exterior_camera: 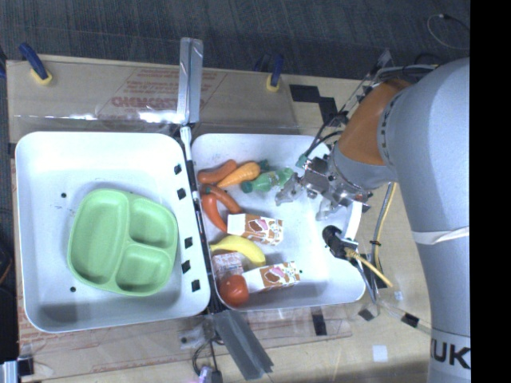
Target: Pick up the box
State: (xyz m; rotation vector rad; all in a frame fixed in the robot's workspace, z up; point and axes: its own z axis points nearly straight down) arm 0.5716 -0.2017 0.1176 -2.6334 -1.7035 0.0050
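Beside two boxes [256, 228] lie three carrots [239, 175].

Single fixed camera above the table [239, 82], looking down at a slant, both white bins side by side in mid-frame, moderately near, arm [431, 174] entering from the view's right edge

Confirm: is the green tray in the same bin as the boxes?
No, the green tray lies in the left bin; both boxes sit in the right bin.
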